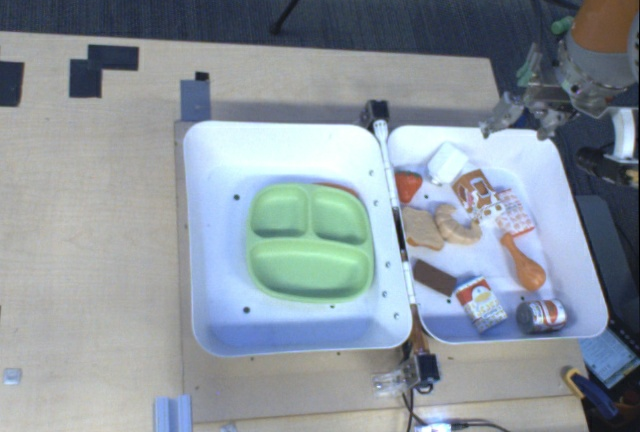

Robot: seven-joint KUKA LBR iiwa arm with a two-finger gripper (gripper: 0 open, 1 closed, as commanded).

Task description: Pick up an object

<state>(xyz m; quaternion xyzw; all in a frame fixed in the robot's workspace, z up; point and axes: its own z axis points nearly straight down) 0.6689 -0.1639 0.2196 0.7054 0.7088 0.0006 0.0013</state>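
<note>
The right bin (pixel 572 220) holds several small items. Among them are a white block (pixel 447 162), a red-orange piece (pixel 408 186), a patterned red and white box (pixel 473 188), a toast slice (pixel 424 230), a brown bar (pixel 435 276), an orange drumstick shape (pixel 524 263), a small carton (pixel 482 304) and a can on its side (pixel 542 315). My gripper (pixel 517 125) hangs over the bin's far rim, above and behind the items. Its fingers are spread open with nothing between them.
The left bin (pixel 215 220) holds a green divided plate (pixel 308 242) with a red edge showing behind it. A black clamp (pixel 376 111) sits at the ridge between the bins. Cables lie on the floor at the far right.
</note>
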